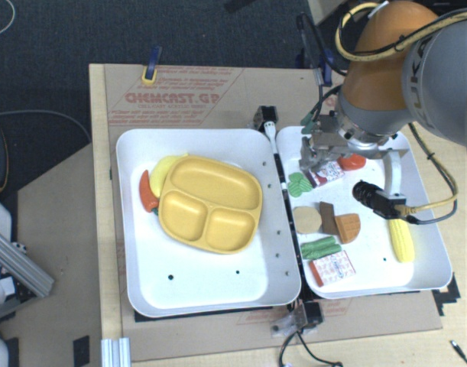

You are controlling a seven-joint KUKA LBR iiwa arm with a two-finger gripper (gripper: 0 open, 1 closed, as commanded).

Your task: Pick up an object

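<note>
My gripper [317, 159] hangs low over the far left part of the right bin [428, 270]. It is right above a red and white packet [327, 174], with a small green piece [299, 183] just to its left and a red piece [354, 161] to its right. Nearer the front lie a tan round slice [306, 219], a brown block [346, 226], a green pod [319, 246], a second red and white packet [332, 267] and a yellow corn cob [401, 240]. Nothing can be seen held by the gripper.
The left bin [141, 274] holds a yellow compartment tray [210, 203], which partly covers a red piece [147, 193] and a yellow piece [163, 170] at its left. The arm's grey and orange body [386, 60] looms over the right bin's far side.
</note>
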